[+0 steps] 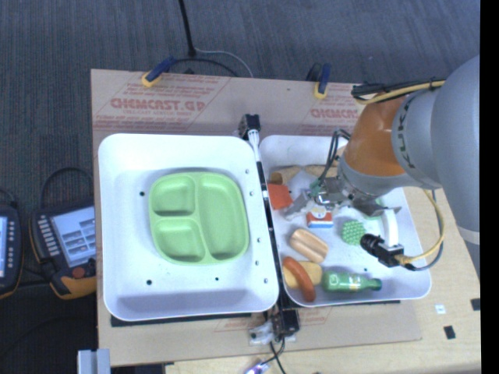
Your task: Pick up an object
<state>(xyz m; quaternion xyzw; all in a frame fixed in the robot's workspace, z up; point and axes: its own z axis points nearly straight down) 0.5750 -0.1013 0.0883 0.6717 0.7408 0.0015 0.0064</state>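
Observation:
My gripper (313,200) reaches down into the right bin (417,287), under the grey arm and its orange band. It hangs just above a small white, red and blue carton (320,220), and I cannot see anything held in it. Left of it lies a red toy piece (278,195). A hot dog in a bun (309,245) lies in front of the carton. A green ridged piece (352,231) sits to the right of the carton. The arm hides the back of this bin.
Along the right bin's front lie a red-orange sausage (299,278) and a green bottle (351,283) on its side. A white piece (390,226) rests near the right wall. The left bin (125,287) holds a green divided plate (198,216).

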